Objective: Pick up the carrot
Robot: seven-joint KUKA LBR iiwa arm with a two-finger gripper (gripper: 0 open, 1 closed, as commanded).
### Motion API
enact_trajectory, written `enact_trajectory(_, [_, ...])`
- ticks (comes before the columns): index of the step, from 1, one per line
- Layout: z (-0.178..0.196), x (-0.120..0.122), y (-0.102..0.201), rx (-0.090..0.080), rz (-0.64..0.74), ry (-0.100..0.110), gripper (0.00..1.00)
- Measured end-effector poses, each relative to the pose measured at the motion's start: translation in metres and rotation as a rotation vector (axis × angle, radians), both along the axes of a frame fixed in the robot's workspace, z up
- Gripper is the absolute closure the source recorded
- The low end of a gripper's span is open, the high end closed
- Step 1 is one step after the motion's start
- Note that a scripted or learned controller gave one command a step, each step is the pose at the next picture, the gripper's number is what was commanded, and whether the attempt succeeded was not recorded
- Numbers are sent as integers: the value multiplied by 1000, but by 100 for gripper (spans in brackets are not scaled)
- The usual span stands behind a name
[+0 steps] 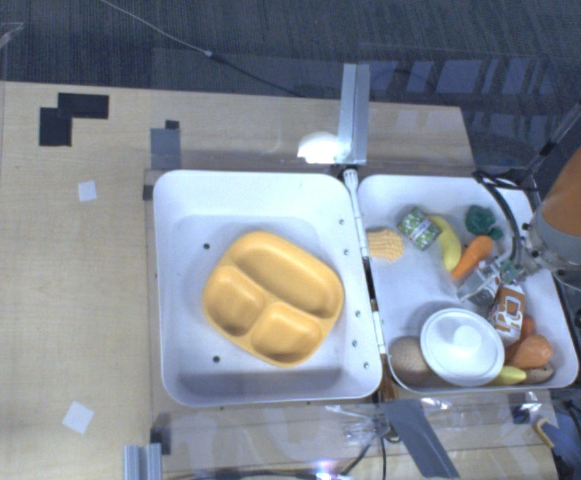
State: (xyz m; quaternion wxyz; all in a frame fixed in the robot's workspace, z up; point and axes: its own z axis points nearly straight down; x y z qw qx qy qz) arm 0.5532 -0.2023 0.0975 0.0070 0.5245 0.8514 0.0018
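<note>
Carrot [473,255] in rt bin, just left of tool [502,273]; tool state can't tell.

Two white bins [185,298]; the left one carries a mustard-yellow divided plate [272,296]. In the right, an orange carrot [473,255] with green top, a yellow banana [450,243], pale yellow corn [385,244], a white bowl [460,345].

The arm [578,203] wears a rounded orange band over a grey collar, beside the right bin [568,366]. Black cables loop off its wrist toward a small metal gripper [502,271] (details blurred).
</note>
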Motion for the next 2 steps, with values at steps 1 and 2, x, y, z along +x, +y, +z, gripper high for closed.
enact_trajectory(1, [-10, 57, 42, 6, -209, 3, 0])
enact_trajectory(2, [2, 59, 42, 4, -202, -2, 100])
